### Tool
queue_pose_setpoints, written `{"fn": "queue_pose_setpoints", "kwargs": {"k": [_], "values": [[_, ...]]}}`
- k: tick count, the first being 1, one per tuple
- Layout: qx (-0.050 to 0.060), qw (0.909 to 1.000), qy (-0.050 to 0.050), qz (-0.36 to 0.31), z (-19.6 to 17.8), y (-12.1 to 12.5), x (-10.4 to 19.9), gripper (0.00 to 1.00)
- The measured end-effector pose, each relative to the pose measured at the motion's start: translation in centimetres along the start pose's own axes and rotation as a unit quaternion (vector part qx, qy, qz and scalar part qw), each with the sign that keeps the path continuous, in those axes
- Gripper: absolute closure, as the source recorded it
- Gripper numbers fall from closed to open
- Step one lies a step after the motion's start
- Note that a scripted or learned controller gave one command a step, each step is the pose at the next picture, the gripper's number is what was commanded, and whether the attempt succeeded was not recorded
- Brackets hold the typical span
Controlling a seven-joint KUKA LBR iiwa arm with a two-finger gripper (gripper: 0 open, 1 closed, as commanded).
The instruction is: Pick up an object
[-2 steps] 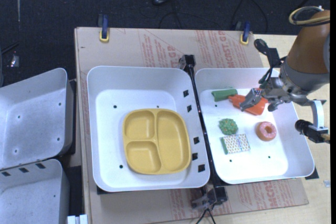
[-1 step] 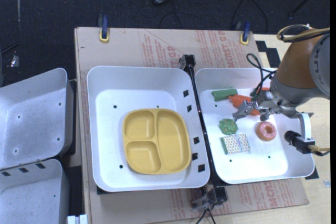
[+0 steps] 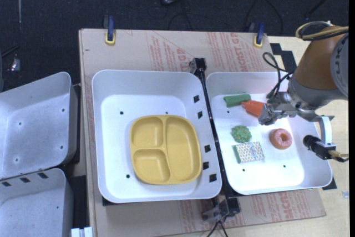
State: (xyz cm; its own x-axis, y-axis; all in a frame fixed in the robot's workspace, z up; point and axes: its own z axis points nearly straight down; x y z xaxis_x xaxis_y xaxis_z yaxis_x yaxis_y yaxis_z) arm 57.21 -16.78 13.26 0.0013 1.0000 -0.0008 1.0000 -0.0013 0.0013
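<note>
The gripper (image 3: 270,114) hung low over the right bin (image 3: 260,177), just beside the orange piece (image 3: 254,107) and above the pink ring (image 3: 281,139), but whether it was released or clenched could not be told, and nothing showed between its tips, so the pick looked not yet done. The possible targets all lay loose on that bin's floor: a green bar (image 3: 237,99) touching the orange piece, a green lump (image 3: 241,133) and a patterned card (image 3: 249,152) nearer the bin's front; beyond the bin's left wall sat a yellow tray (image 3: 165,149). The arm's bulk hid the gripper's tips and the bin's right side.
</note>
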Motion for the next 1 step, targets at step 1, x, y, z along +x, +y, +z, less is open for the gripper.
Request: {"fn": "queue_pose_setpoints", "kwargs": {"k": [1], "values": [[-0.003, 1.0, -0.001, -0.001, -6.3, 0.02, -0.5, 1.0]]}}
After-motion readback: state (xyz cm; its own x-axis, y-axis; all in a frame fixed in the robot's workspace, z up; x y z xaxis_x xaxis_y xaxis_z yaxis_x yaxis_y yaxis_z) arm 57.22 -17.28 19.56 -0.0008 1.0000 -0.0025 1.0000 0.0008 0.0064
